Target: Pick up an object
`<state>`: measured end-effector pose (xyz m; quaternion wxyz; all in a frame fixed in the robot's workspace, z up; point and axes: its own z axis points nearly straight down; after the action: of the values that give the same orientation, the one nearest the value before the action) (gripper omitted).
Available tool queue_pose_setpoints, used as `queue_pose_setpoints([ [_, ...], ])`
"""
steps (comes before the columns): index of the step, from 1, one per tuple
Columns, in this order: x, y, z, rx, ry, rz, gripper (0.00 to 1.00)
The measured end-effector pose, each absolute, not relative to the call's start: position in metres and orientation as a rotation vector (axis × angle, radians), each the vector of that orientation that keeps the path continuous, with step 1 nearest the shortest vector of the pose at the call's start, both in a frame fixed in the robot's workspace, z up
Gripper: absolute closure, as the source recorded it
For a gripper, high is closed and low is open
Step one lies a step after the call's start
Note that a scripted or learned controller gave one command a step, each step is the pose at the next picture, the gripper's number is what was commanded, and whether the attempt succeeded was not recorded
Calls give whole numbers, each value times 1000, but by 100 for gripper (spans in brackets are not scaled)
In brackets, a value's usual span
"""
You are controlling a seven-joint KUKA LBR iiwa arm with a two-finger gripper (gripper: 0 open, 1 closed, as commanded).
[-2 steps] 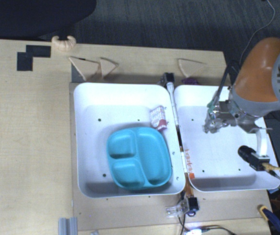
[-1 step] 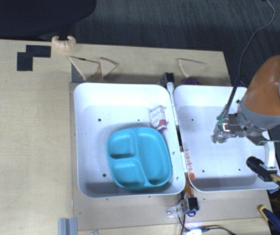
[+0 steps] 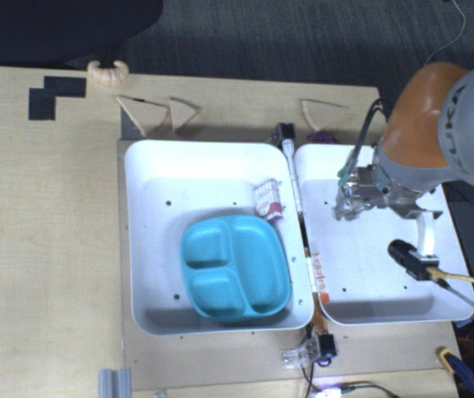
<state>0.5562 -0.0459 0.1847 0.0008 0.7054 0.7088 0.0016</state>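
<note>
Look in the left bin (image 3: 146, 222): you have a turquoise plastic tray (image 3: 235, 266) with three compartments and rounded corners, lying flat toward the bin's near right corner. Just beyond its far right corner rests a small crumpled packet (image 3: 268, 199), white with red print; you cannot read any of its lettering at this size. A narrow strip (image 3: 316, 274) with orange marks lies along the divide between the bins, also illegible. Your gripper (image 3: 349, 206) hangs over the right bin (image 3: 370, 305), well apart from both objects, with nothing between its fingers.
</note>
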Motion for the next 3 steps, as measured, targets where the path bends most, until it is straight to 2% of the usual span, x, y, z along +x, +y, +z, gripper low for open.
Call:
queue_pose_setpoints([
  [1, 524, -100, 154, 2218, 2222, 1, 100],
  [2, 496, -55, 198, 2215, 2226, 4, 100],
  [3, 510, -95, 158, 2218, 2223, 1, 100],
])
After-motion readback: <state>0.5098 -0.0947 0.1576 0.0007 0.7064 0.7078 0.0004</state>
